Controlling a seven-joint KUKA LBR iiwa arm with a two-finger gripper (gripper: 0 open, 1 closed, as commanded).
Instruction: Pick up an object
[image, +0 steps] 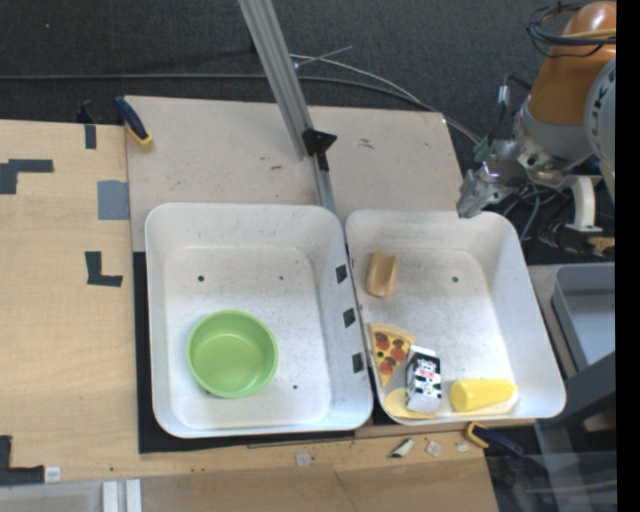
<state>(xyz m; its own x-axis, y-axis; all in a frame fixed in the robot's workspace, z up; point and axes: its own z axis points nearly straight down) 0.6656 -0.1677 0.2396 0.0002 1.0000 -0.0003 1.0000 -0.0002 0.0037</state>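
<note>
While the gripper (472, 203) hangs above the far right corner of the right bin (500, 240), whether its jaws are wide or narrow cannot be told. That bin holds a bread piece (381, 274), pizza slice (390, 349), small carton (424, 381) and yellow block (482, 394); the left bin (165, 240) holds a green bowl (232, 353).

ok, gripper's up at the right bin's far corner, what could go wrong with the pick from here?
The pizza slice toy, black-and-white carton and yellow block crowd the right white bin's near wall, so a grasp may catch two or hit the rim. The gripper hangs over the far rim and could clip it descending.
</note>
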